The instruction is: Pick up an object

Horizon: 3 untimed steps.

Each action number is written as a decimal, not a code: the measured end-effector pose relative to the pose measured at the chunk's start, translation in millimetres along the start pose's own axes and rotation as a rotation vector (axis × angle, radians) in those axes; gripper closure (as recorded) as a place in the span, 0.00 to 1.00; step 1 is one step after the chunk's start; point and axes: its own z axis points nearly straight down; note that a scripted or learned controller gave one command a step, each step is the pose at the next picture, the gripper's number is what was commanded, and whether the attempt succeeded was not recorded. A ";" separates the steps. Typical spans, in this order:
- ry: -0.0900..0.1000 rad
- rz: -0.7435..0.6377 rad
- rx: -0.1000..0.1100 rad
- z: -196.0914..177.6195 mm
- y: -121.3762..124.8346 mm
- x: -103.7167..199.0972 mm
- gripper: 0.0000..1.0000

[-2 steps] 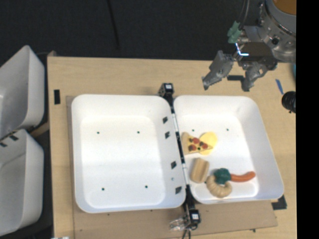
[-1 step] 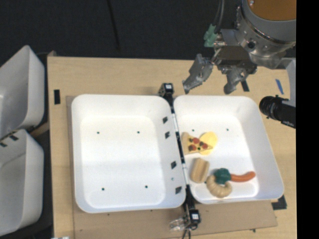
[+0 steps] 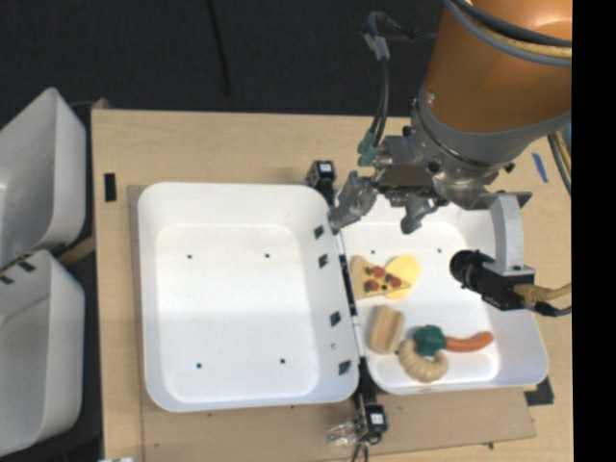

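The gripper (image 3: 380,205) is seen above the right bin's (image 3: 520,354) far edge, jaws spread, nothing pinched. The toy pizza slice (image 3: 385,275) lies just below them, apart, toward the bin's middle.

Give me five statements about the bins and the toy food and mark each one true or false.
1. The pizza slice lies in the right bin. True.
2. The bread roll sits in the left bin. False: it lies in the right bin, near the divide between the bins.
3. The gripper hangs above the right bin's far left part, with nothing between its fingers. True.
4. The carrot lies at the right bin's far edge. False: it lies near the bin's near edge, beside the green piece.
5. The arm's band is orange. True.
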 end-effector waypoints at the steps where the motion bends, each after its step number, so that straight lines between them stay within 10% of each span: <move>1: 0.000 0.001 0.006 253.5 7.4 -17.9 0.00; 3: -0.002 0.008 -0.012 123.3 1.3 -175.1 0.00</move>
